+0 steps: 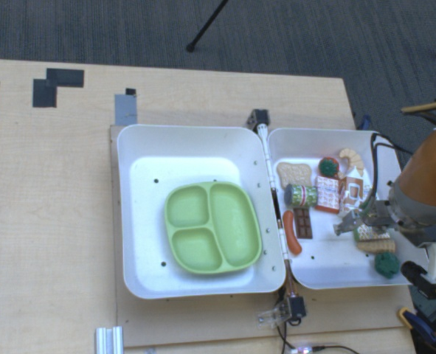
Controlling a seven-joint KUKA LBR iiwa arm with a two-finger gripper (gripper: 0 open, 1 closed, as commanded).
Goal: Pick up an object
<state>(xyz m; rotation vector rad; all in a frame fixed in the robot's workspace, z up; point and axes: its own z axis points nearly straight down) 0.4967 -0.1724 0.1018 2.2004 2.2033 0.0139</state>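
A: Two white bins sit side by side on the wooden bench. Left bin holds a light green divided plate, three compartments, lying flat near the bin's middle.

B: And the right bin?

A: Cluttered with toy food. A slice of toast at the upper left, a small green-labelled can just below it. A brown chocolate bar below the can, a red sausage alongside it near the bin's left wall. A green-and-red round piece and a pale pretzel-like piece near the top wall. A red-and-white packet just right of the can.

B: Arm?

A: Enters from the right, orange band showing. Gripper is low over the right bin's right half. Its grip cannot be made out at this slant. A tan block lies just below it, a dark green lump near the lower right corner.
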